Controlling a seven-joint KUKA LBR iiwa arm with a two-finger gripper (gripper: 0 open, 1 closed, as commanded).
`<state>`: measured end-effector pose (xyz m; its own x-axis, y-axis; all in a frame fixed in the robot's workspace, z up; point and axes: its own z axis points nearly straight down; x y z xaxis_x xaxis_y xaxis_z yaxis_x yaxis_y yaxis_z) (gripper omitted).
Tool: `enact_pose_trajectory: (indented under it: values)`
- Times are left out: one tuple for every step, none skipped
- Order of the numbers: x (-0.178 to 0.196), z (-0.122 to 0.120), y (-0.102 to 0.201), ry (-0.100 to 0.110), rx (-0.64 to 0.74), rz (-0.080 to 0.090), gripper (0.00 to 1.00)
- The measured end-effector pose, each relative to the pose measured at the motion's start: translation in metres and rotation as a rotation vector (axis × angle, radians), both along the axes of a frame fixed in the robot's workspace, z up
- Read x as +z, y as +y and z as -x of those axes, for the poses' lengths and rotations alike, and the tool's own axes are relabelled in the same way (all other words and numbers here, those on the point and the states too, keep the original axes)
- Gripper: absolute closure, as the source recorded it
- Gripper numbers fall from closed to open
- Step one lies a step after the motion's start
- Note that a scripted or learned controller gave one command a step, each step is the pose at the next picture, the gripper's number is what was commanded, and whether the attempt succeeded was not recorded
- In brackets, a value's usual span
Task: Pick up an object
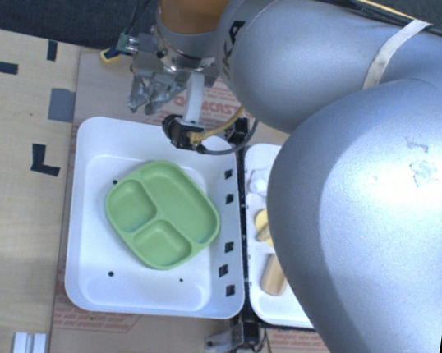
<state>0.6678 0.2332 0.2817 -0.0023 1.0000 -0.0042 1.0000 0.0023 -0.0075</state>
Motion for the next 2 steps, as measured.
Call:
enact_pose_trajectory:
  values:
    - [0.016, 0.000, 0.001, -0.007, 0.002, -0.002, 1.00]
    - [0.052, 0.064, -0.003, -0.007, 0.002, -0.006, 1.00]
